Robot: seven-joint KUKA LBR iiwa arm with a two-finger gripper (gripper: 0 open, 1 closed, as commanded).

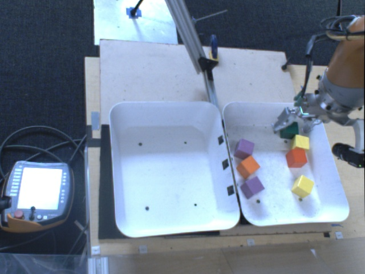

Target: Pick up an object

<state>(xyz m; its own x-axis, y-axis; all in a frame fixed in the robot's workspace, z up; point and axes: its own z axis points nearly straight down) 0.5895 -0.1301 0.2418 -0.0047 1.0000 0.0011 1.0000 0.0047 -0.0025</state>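
Observation:
My gripper (289, 120) hangs low over the back right part of the right bin (268, 210). A dark green block (291, 132) lies right under it, partly hidden by it, and I cannot tell whether they touch. In front of the green block sit a yellow cube (301, 142) and a red cube (296, 158) against each other. Another yellow cube (303, 185) lies nearer the front. On the bin's left side stand a purple cube (244, 148), an orange cube (248, 166) and a second purple cube (252, 186) in a row.
The left bin (122, 153) stands beside the right one, sharing a middle wall. A slanted metal pole (188, 27) crosses the back of the bench. A teach pendant (35, 196) lies off the bench at the left.

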